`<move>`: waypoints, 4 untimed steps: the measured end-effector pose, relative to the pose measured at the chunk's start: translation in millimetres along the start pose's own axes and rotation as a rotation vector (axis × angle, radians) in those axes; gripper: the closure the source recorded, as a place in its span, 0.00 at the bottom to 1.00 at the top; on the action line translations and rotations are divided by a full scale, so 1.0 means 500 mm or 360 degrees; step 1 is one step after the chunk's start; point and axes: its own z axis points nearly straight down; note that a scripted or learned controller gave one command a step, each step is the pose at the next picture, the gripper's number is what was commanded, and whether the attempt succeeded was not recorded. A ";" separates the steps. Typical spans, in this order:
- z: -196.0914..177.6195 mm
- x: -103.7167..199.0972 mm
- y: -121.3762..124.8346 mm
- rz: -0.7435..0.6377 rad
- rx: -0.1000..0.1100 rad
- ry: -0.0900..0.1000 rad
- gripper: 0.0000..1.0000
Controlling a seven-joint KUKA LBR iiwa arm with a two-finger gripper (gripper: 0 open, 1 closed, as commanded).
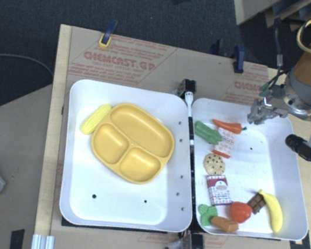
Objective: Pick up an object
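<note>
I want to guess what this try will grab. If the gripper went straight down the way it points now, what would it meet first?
Probably the carrot. The gripper hangs above the right bin's far end, just right of the carrot's tip; depth is unclear, so it might meet bare bin floor instead.

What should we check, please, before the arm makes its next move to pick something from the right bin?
1. Gripper above the right bin, near its far edge: ok.
2. Nothing between the fingers yet: cannot tell.
3. Nearest target, the carrot, lies apart from the gripper, uncovered: ok.
4. Carrot has room for the fingers: not ok, the green piece and a wrapper crowd it.
5. Banana lies apart from the tomato: ok.
6. Yellow tray and corn in the left bin, away from the arm: ok.
</note>
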 end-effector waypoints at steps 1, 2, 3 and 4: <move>-0.117 -0.014 0.017 -0.0003 -0.0002 0.0000 1.00; -0.140 -0.014 0.020 -0.0002 0.0004 0.0002 1.00; -0.147 0.071 -0.012 -0.0005 0.0014 0.0006 1.00; -0.136 0.144 -0.066 -0.0005 0.0017 0.0007 1.00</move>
